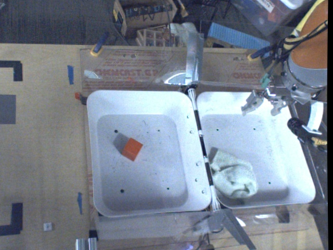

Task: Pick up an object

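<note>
An orange-red block (pixel 132 149) lies in the left bin (pixel 101 105), left of its middle. A crumpled pale cloth (pixel 233 176) rests in the right bin (pixel 296 160), near its front left corner. My gripper (pixel 264 103) hangs above the far edge of the right bin, well clear of the cloth, with its fingers (pixel 251 102) spread apart and nothing between them. The grey arm with the orange band (pixel 311 48) comes in from the upper right.
A metal divider (pixel 193 61) stands behind the seam between the bins. Cardboard boxes and clutter (pixel 145 9) sit beyond the bench's far edge. A black cable fitting (pixel 299 127) hangs by the right bin's right rim.
</note>
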Motion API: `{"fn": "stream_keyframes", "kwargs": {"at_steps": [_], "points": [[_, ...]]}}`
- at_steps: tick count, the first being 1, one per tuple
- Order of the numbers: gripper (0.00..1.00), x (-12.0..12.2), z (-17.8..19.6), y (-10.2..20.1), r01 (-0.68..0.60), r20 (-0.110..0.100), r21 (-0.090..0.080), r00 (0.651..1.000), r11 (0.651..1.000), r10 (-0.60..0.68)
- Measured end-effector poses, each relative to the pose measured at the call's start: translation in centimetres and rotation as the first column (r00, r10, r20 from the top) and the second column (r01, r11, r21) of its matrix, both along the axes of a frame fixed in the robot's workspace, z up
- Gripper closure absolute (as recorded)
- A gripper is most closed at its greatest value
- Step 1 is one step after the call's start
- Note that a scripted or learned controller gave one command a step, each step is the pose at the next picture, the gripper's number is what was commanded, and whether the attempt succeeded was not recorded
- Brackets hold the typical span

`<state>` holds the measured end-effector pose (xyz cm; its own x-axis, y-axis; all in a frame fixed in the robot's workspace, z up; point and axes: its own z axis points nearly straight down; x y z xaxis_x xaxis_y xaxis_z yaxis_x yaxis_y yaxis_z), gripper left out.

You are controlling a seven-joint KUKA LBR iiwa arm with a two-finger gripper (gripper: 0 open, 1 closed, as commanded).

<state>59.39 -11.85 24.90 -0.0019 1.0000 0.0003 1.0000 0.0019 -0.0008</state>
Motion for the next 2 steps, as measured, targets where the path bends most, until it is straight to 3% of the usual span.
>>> {"fn": "stream_keyframes", "kwargs": {"at_steps": [1, 2], "points": [[0.00, -2.9, -6.4, 6.0, -0.360, 0.000, 0.000, 0.933, 0.933, 0.360], [0.00, -9.9, -6.5, 12.0, -0.135, -0.003, 0.001, 0.991, 0.991, 0.135]]}}
